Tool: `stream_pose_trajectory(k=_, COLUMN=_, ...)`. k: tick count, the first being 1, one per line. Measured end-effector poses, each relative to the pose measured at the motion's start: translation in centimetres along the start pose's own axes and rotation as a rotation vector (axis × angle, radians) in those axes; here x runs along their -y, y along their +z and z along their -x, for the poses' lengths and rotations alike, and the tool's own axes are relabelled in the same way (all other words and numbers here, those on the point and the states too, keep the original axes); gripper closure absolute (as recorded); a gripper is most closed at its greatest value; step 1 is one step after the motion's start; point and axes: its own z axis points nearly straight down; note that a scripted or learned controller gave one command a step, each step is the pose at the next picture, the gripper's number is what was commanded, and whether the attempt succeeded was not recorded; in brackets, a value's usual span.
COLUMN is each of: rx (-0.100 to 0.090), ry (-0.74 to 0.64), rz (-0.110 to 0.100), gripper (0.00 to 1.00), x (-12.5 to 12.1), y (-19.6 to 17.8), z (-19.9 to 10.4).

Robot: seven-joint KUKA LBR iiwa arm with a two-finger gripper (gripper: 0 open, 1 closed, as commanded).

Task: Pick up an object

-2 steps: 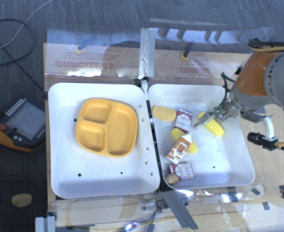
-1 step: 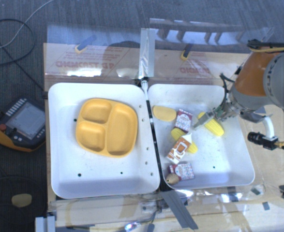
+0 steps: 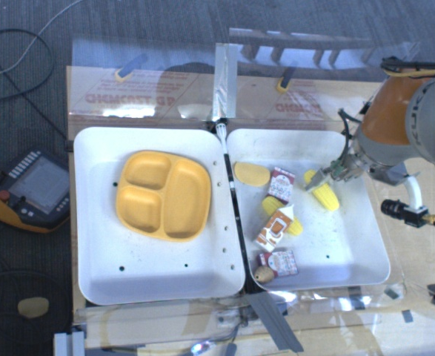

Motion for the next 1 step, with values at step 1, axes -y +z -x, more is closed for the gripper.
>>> stream_pose_trajectory(k=1, rx=-0.002, ry=0.23, rz=-0.017, gripper=1.0, x=-4.76, y=-8.33, z=-3.24)
